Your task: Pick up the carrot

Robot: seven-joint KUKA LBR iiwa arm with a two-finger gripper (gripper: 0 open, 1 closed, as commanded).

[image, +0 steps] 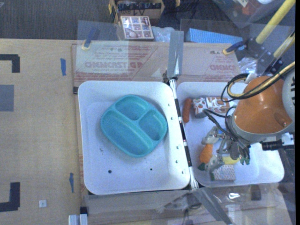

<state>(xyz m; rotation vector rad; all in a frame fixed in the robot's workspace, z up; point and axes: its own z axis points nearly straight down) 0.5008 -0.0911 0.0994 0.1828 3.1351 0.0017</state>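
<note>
On your far left lies the tan wooden bench top (pixel 37 139), marked with black corner shapes and short strips of blue tape. Next comes the left shallow white bin (pixel 93 172), and in it you see a teal plastic plate with three compartments (pixel 134 124), lying flat near the bin's middle and tilted a little to the bin's edges. A few dark specks dot the bin floor below the plate.

Move past the divider into the right shallow white bin (pixel 269 170). Close to its left wall you find a reddish-orange sausage-shaped item (pixel 187 109) standing lengthwise, and just beside it a small brown and white printed carton (pixel 208 105) lying on its side. Lower down, the orange carrot (pixel 206 153) rests on the bin floor, left of the tool and near it. A grey speckled block (pixel 224 173) lies below, with something small and yellow (pixel 229 161) just above it.

The two-finger gripper (pixel 228 149) hangs low over this cluster, right of the carrot; you cannot tell how its jaws stand, since metal parts and cables crowd them. Above it sits the arm's orange band (pixel 262 109), with black cables looping around.
</note>
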